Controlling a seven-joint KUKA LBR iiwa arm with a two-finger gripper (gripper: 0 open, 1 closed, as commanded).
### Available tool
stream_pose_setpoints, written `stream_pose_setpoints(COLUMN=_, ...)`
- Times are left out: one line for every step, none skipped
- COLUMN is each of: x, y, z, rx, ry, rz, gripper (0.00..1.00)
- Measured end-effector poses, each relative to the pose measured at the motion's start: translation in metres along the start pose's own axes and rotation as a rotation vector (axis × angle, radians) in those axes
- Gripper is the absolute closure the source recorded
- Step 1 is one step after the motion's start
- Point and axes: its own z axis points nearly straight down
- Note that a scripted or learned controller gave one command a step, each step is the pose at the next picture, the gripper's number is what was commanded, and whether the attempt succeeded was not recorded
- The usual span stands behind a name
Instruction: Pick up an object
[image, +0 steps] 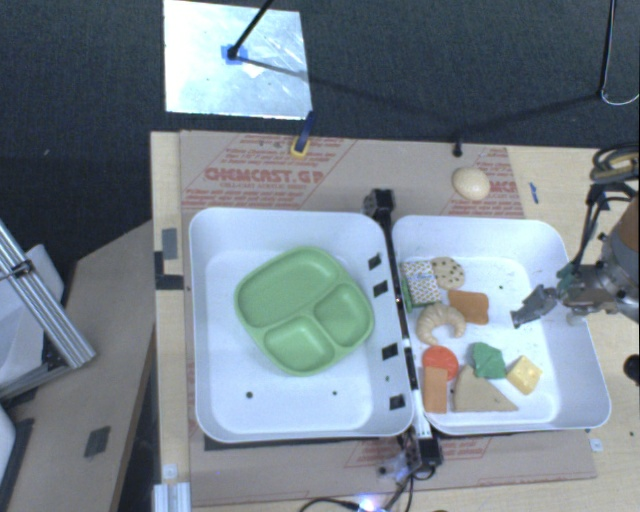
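The right bin (560, 250) holds several toy foods. Among them are a green-wrapped packet (420, 282), a cookie (447, 271), an orange block (468, 306), a croissant (441, 322), a red tomato (440, 359), a green piece (488, 359), a yellow cheese cube (523, 374) and a tan wedge (483, 396). My gripper (529, 309) hangs over the bin's right half, right of the orange block and above the green piece. Nothing shows in its grasp.
The left bin (215, 400) carries a green divided plate (303, 309). A beige egg-shaped object (471, 183) lies on the cardboard behind the right bin. A black divider (395, 300) runs between the bins. The arm comes in over the right bin's right rim.
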Motion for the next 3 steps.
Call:
stream_pose_setpoints(x=0.0, y=0.002, z=-0.005, rx=-0.01, ry=-0.002, rz=-0.003, gripper=0.0)
stream_pose_setpoints(x=0.005, y=0.011, z=0.043, rx=-0.007, ry=-0.001, rz=-0.002, gripper=0.0)
stream_pose_setpoints(x=0.006, y=0.004, z=0.088, rx=-0.007, ry=-0.001, rz=-0.001, gripper=0.0)
